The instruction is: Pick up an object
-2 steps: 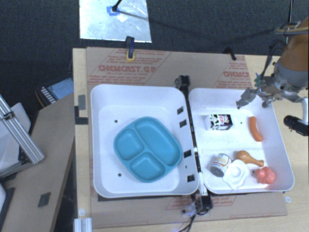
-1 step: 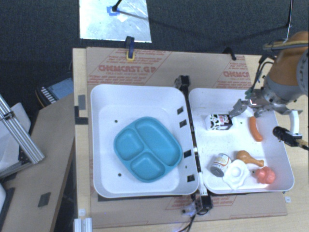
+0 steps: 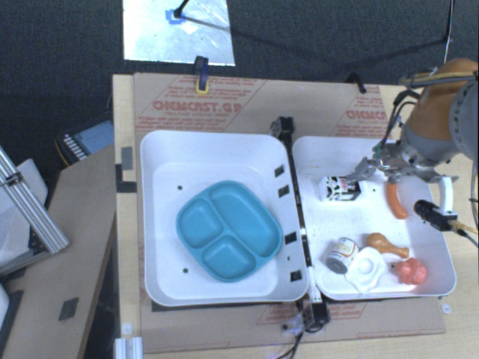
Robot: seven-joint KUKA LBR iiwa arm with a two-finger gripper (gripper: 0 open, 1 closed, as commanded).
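The claw (image 3: 352,179) hangs low over the far part of the right bin (image 3: 314,159), reaching in from the right under the grey arm (image 3: 441,118) with its orange band. Whether it is open or closed cannot be told; a small black-and-white box (image 3: 340,188) sits right at its tip, but no grip on it is visible.

Just right of the claw lies an orange sausage (image 3: 396,200). Nearer the camera from the claw, along the bin's front, are a small can (image 3: 341,254), a white fried egg (image 3: 366,268), a chicken drumstick (image 3: 385,243) and a pink lump (image 3: 411,272).

Well left of the claw, the left bin (image 3: 161,163) holds a blue divided plate (image 3: 228,230). Both bins rest on a brown cardboard sheet (image 3: 224,99) printed with red lettering, on a pale bench (image 3: 82,223). Beyond it is dark carpet (image 3: 60,43) with a shiny metal plate (image 3: 179,25) lying on it.
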